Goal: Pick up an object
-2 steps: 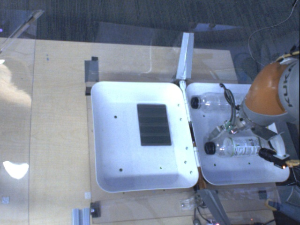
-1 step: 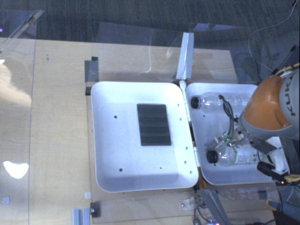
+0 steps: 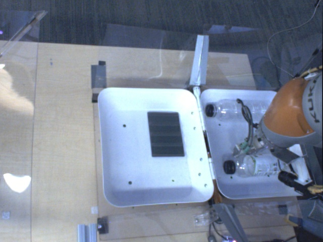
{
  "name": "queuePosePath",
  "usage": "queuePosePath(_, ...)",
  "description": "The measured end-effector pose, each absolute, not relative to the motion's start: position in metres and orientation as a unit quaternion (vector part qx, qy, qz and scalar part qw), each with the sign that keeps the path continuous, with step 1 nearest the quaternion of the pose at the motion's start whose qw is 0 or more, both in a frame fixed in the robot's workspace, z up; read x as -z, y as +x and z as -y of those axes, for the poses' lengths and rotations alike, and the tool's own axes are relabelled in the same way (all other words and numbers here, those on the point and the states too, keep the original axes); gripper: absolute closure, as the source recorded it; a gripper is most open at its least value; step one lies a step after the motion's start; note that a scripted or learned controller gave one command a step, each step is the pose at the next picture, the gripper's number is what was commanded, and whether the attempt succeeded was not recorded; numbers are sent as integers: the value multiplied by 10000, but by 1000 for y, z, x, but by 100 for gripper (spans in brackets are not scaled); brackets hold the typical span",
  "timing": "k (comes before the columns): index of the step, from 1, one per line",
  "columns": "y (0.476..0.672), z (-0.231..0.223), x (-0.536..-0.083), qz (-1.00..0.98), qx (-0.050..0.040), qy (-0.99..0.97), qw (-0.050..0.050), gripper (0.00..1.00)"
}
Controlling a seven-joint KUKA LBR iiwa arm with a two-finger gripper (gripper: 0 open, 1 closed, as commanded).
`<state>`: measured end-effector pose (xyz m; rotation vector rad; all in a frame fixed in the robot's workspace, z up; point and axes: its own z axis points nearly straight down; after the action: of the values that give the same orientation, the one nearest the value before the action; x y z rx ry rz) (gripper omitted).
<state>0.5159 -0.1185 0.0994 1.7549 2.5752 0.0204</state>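
Note:
Two clear plastic bottles with black caps lie in the right bin (image 3: 222, 183). One bottle (image 3: 228, 108) rests near the bin's far-left corner, its cap pointing left. The other bottle (image 3: 251, 166) lies on its side near the front edge, cap also to the left. My gripper (image 3: 248, 146) hangs low in the right bin, just above and behind the nearer bottle, under the orange band (image 3: 288, 112) of the arm. Cables and the wrist crowd around its tip. A dark ribbed rectangular block (image 3: 165, 133) lies flat in the middle of the left bin (image 3: 116, 185).
A metal divider post (image 3: 199, 64) rises behind the seam between the bins. The wooden bench (image 3: 55, 135) stretches to the left, with a small black bracket (image 3: 99, 77) at the left bin's back corner. Cables and fittings sit below the right bin's front edge.

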Motion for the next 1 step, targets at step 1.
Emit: queuePosePath(1, 492, 60, -183, -9310, -12, 3650, 26, 100)
